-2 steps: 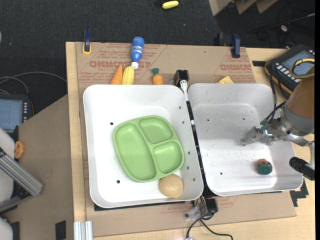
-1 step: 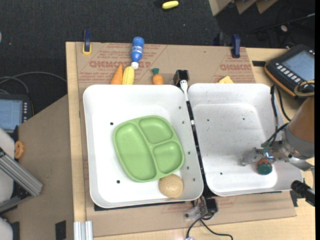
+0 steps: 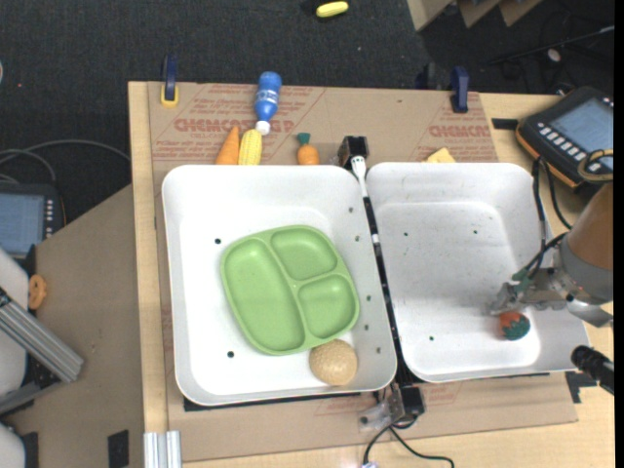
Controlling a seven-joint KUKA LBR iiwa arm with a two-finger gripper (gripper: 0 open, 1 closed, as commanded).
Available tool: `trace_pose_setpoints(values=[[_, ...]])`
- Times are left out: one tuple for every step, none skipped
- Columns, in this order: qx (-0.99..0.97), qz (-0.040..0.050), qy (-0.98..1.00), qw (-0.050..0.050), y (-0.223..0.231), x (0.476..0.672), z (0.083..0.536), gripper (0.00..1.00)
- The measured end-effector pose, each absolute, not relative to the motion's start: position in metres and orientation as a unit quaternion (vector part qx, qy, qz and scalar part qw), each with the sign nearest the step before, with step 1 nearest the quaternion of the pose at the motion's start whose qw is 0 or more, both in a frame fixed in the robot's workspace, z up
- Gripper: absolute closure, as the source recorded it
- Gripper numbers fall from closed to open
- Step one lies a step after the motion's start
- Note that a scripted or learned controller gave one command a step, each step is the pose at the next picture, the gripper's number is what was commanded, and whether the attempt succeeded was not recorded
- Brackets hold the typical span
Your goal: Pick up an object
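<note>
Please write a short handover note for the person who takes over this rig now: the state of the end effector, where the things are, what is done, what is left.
End effector: low in the right bin, over a small red and green toy near the bin's right side. I cannot tell if it grips the toy.
Left bin: green divided plate, tan ball at its front edge.
Behind the bins: blue bottle, corn cob, two carrots.
Done: arm is at the toy.
Left: a confirmed grasp and lift.

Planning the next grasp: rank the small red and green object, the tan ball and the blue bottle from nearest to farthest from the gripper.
From the gripper:
1. Small red and green object, right bin, just below it.
2. Tan ball, left bin's near edge.
3. Blue bottle, on the cardboard behind the bins.
</note>
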State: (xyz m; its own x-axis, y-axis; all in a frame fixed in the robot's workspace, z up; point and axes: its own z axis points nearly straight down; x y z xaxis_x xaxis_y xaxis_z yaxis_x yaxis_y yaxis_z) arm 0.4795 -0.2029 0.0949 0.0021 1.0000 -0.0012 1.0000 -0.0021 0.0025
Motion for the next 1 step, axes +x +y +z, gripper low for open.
trace_pose_setpoints(values=[[0.705, 0.0008, 0.709, -0.003, -0.1302, 0.4794, 0.0939, 1.0]])
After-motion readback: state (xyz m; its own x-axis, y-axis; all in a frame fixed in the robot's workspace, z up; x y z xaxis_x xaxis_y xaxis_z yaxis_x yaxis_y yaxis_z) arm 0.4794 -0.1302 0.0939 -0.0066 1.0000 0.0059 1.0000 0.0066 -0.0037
